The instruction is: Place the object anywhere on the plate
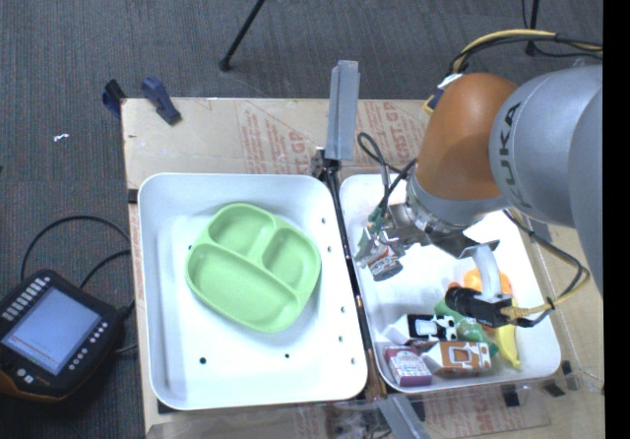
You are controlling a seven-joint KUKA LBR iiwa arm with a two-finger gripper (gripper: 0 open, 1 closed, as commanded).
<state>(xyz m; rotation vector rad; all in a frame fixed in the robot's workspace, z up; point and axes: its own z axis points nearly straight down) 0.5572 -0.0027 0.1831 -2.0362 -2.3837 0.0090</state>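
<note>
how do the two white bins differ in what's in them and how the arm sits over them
The left bin holds one thing, a green divided plate; the right bin holds a jumble of small items piled toward its near end. The arm hangs over the right bin with its gripper low inside it; nothing hangs over the left bin. Both are shallow, white and side by side.

arm (536, 147): "kuka" | bench board (266, 132): red print, unreadable

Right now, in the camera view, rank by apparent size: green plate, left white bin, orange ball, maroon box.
1. left white bin
2. green plate
3. maroon box and orange ball: look alike, ball partly hidden, so unranked.
</note>
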